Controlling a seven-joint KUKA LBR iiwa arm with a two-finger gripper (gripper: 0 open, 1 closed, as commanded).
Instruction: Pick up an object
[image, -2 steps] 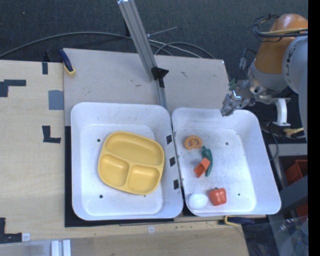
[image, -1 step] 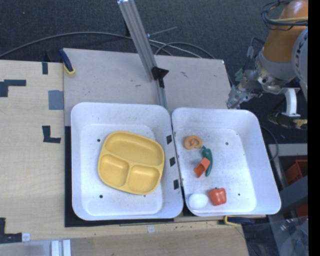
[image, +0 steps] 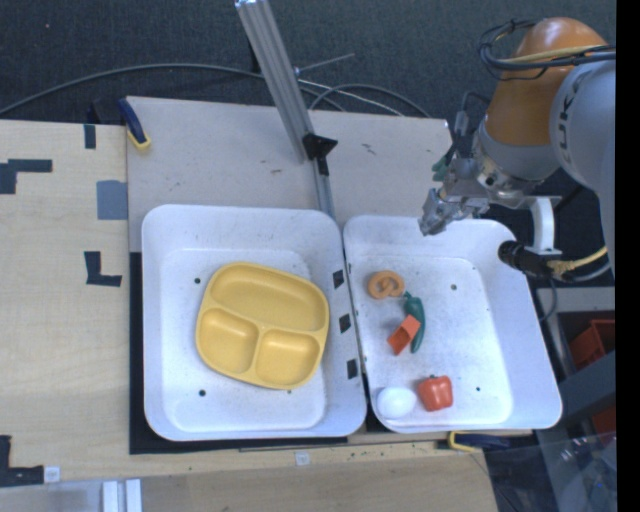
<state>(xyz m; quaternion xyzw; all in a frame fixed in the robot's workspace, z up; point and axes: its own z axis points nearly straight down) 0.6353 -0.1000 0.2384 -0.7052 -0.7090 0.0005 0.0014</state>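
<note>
The right bin (image: 520, 330) holds a small tan ring like a bagel (image: 385, 285), a green piece (image: 415, 315) beside an orange wedge (image: 403, 335), a red pepper-like toy (image: 435, 392) and a white ball (image: 396, 402). My gripper (image: 436, 222) hangs over the far edge of the right bin, above and behind these toys and apart from all of them. Nothing shows between its fingertips.
A yellow divided plate (image: 263, 325) lies in the left bin (image: 160, 300). A slanted metal post (image: 285, 85) rises from the seam between the bins at the back. Cables run across the bench behind the bins.
</note>
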